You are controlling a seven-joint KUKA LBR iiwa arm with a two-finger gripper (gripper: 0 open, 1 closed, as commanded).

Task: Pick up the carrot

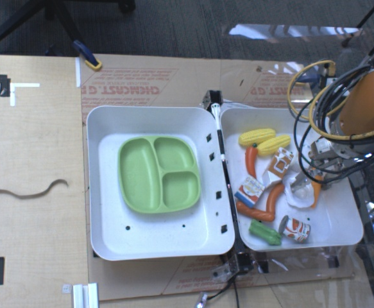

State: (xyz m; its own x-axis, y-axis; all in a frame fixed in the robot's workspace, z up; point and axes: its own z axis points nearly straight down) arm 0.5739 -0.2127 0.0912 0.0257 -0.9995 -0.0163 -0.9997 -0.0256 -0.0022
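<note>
Left bin [103,172] holds a green three-compartment plate [160,173]. Right bin [340,233] is cluttered: two corn cobs [257,136] at top, the carrot [251,161] just below them near the bin's left wall, a sausage [274,201], a green vegetable [265,232], and a small can [296,228]. Arm [363,104] reaches in from the right, wrist angled down-left, gripper [305,188] low over the bin's middle, right of the carrot; finger state: cannot tell.

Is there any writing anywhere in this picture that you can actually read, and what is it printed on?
Red print on the cardboard sheet under the bins: seen upside down, too blurred to read for sure.
Small carton in the right bin: orange label, too small to read.
Small can: markings too small to read.
</note>
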